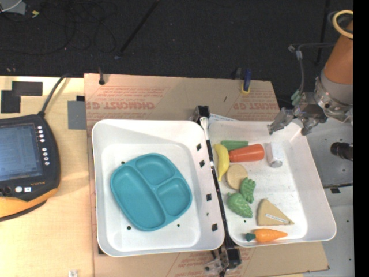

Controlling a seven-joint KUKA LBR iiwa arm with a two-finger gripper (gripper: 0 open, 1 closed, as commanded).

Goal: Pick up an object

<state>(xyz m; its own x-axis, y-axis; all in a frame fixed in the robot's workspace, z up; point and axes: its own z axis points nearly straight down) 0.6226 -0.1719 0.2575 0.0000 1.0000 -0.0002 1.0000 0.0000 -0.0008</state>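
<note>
The right white bin (314,172) holds several toy foods: a yellow banana (222,161), a red-orange pepper with a green stem (247,152), a green piece (233,145), a tan round slice (236,176), two green leafy pieces (241,198), a cheese wedge (273,213), a small carrot (267,235) and a grey cylinder (274,154). My gripper (293,123) hangs over the bin's far right corner, above and right of the cylinder. Its fingers (278,124) are spread apart and hold nothing.
The left white bin (106,149) holds a teal divided plate (151,190). A black divider with clips (210,172) runs between the bins. A tablet controller (23,160) lies on the bench at far left. Cardboard (161,100) sits under both bins.
</note>
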